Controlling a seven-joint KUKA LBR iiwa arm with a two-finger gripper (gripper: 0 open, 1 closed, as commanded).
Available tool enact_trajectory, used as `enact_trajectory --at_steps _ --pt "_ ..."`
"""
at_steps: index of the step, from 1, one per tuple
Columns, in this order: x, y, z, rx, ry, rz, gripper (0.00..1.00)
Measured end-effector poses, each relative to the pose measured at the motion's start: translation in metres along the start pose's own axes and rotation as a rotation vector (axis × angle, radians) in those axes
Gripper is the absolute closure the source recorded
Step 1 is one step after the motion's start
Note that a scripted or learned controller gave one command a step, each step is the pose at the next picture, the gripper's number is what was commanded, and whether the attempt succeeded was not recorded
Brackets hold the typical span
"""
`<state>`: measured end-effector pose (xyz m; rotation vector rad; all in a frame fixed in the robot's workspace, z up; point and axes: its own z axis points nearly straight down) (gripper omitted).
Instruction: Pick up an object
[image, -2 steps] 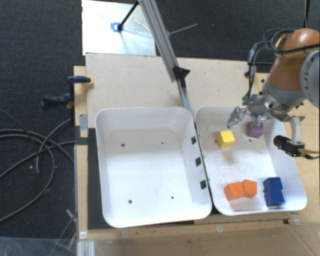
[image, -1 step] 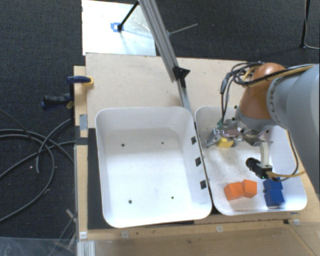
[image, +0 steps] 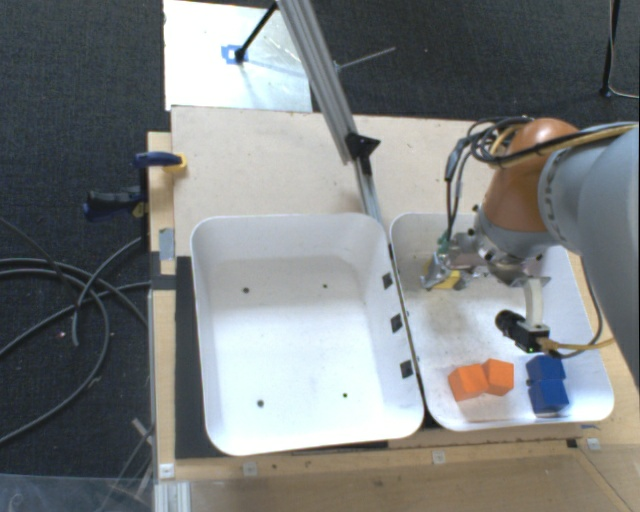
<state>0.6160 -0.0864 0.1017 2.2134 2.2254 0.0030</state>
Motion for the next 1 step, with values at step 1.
enact_trajectory --at_steps 1 --pt "0.1122 0.0110 -0.0927 -0.004 0.004 -0.008 1.00"
